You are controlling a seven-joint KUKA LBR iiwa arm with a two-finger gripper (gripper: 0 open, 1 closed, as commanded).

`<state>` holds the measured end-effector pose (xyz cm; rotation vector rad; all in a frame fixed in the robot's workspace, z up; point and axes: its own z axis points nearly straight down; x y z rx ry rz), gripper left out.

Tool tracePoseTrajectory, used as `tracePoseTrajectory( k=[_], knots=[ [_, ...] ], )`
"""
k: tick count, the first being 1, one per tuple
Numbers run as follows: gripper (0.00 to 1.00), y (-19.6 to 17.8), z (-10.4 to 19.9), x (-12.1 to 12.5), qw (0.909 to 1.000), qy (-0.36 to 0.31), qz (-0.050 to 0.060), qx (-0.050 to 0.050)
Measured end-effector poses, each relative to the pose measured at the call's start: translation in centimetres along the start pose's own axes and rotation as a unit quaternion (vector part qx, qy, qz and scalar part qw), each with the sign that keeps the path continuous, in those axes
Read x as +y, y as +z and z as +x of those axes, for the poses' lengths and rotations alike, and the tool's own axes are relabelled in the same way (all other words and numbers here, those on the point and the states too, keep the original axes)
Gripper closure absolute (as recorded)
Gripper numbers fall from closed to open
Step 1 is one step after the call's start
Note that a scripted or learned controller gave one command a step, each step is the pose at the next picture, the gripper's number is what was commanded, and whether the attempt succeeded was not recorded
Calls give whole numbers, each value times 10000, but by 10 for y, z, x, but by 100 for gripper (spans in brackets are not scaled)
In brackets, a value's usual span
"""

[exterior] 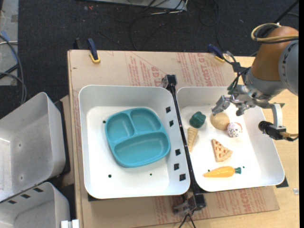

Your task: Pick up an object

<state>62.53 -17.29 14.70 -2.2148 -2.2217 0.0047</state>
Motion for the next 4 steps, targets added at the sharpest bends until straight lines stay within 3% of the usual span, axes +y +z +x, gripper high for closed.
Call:
tracePoseTrajectory(
  k=[1,3,4],
  knots=[
    [100,-13,0,1,10000,-5,-30,-11],
    [100,-115,-4,16,10000,-10,-56,-17],
    [100,-138,-4,17,10000,-8,-44,-13]
  ],
)
